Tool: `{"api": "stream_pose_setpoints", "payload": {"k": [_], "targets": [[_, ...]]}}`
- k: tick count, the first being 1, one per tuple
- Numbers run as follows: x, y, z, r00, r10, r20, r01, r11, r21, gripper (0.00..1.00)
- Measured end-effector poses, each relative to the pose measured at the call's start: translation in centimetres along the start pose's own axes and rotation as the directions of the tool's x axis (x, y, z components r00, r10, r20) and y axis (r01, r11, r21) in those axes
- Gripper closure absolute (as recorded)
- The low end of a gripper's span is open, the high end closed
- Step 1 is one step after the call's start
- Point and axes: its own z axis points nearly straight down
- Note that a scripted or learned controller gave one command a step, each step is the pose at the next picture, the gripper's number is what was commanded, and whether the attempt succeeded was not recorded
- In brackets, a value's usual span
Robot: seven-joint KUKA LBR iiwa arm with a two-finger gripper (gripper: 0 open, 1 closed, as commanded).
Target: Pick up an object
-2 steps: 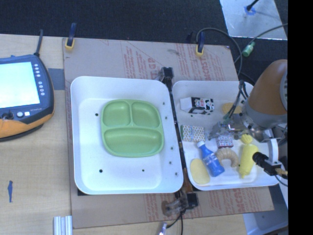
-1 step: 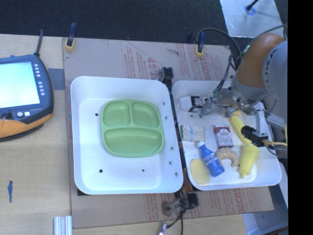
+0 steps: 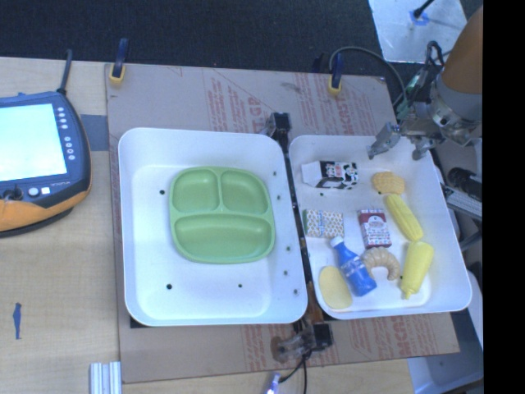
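The right bin [image 3: 447, 220] holds several small items. A black-and-white carton [image 3: 330, 173] lies at the back, with a yellow biscuit [image 3: 388, 182] and a corn cob [image 3: 404, 216] beside it. A red box [image 3: 374, 227], a green patterned packet [image 3: 323, 222], a blue bottle [image 3: 353, 268], a croissant [image 3: 384, 261], a yellow bottle [image 3: 416, 268] and a pale yellow disc [image 3: 334, 287] sit nearer the front. My gripper [image 3: 402, 146] hangs over the bin's far right corner, open, with nothing between its fingers.
The left bin [image 3: 139, 245] holds a green divided plate [image 3: 221, 214]. A teach pendant [image 3: 37, 158] lies at the bench's left edge. Clamps [image 3: 117, 71] pin the cardboard sheet at the back, and a black clip [image 3: 280, 124] sits between the bins.
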Motion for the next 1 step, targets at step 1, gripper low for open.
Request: {"api": "stream_pose_setpoints", "payload": {"k": [1], "targets": [[6.14,-8.21,8.14,1.0,-0.001,0.0,0.001,1.0,0.004,0.0]]}}
